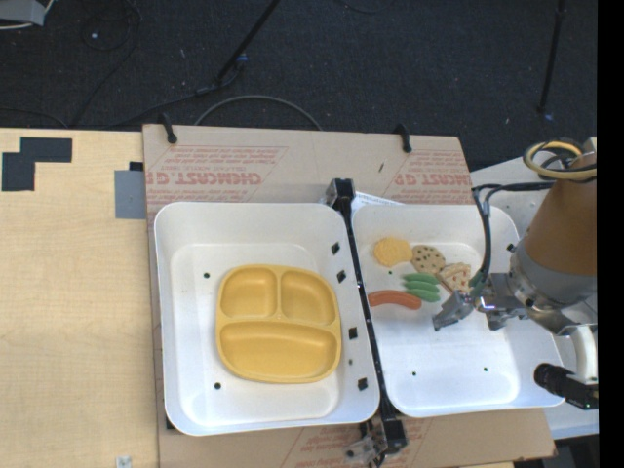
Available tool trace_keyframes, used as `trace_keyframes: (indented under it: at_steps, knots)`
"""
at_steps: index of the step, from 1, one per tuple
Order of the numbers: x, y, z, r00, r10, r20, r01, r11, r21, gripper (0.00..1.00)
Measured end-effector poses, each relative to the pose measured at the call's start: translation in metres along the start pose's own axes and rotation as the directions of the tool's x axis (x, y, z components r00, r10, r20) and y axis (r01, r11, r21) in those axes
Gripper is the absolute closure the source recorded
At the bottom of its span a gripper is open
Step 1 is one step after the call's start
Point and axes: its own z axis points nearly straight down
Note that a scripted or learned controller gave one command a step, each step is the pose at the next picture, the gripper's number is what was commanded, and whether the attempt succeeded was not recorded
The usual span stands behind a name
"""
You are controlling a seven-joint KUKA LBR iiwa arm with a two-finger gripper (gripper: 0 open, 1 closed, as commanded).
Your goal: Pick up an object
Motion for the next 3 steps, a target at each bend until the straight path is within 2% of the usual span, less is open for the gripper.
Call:
trace_keyframes:
  at_steps: [1,2,3]
  knots:
    - [0.005,0.002,0.063,1.0,0.0,-0.001,0.0,1.0,0.002,0.0]
    - [0.005,0.002,0.105,1.0,0.001,0.001,-0.001,1.0,-0.004,0.0]
    - [0.005,0.003,0.093,1.0,0.004,0.001,-0.004,1.0,-0.006,1.0]
